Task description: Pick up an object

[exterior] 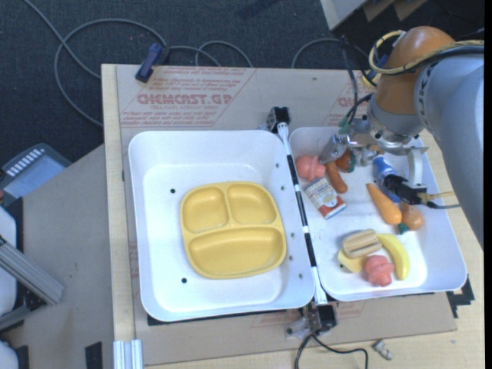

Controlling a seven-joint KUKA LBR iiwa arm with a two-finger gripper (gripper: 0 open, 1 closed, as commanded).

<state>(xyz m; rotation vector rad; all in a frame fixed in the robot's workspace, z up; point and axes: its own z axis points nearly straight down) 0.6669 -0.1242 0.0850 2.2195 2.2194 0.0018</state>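
We saw the grey arm's two-finger gripper low in the right white bin, at about 12 o'clock. It was just above a small orange-red sausage-shaped toy. The view was too cluttered to tell its finger state.

The left white bin holds a yellow three-compartment tray at its centre. A blue clip lies at the 11 o'clock corner of the surface, which bears red printed lettering. Black cables loop across the dark carpet beyond.
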